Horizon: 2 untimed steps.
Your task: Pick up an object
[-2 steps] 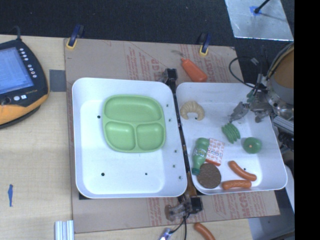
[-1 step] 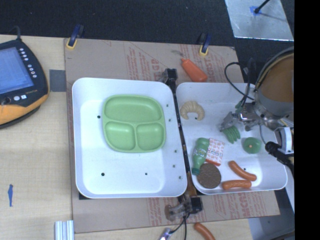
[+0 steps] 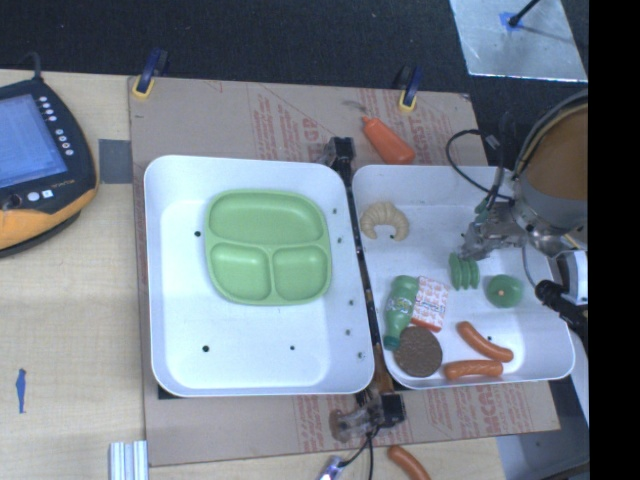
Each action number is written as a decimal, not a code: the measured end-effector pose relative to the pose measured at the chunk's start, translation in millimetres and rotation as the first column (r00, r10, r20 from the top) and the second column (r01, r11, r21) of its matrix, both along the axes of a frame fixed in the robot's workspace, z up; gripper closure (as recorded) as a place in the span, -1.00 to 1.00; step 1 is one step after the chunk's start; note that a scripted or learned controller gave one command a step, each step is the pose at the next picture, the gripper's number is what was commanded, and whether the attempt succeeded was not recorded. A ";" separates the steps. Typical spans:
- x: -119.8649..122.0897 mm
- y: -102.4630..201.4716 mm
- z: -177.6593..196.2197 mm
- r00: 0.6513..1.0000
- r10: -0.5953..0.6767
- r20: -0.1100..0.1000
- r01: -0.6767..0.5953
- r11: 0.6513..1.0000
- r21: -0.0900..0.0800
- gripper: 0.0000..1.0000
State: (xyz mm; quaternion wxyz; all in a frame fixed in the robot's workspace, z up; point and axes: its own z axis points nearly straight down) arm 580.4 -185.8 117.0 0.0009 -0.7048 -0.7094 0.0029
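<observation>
The arm reaches in from the right, and my gripper [image 3: 480,245] hangs over the upper right part of the right bin [image 3: 440,193]. Just below and left of it lies a green ridged piece [image 3: 463,270] on the bin floor. A round green piece [image 3: 503,289] sits to its right. The same bin holds a tan croissant [image 3: 385,220], a green bottle [image 3: 401,308], a white and red packet [image 3: 431,303], a brown round cookie [image 3: 417,351] and two orange sausages [image 3: 485,342] [image 3: 473,370].
The left bin [image 3: 180,268] holds a green divided plate [image 3: 268,245]. An orange carrot [image 3: 388,140] lies on the cardboard behind the bins, and another orange piece [image 3: 410,461] lies in front. A tablet pendant [image 3: 35,158] rests at the far left.
</observation>
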 end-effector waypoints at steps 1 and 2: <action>-0.1 0.1 -0.1 1.000 0.001 0.000 -0.001 1.000 0.000 -1.00; -12.3 0.2 -25.5 1.000 -0.001 0.000 0.001 1.000 0.002 -1.00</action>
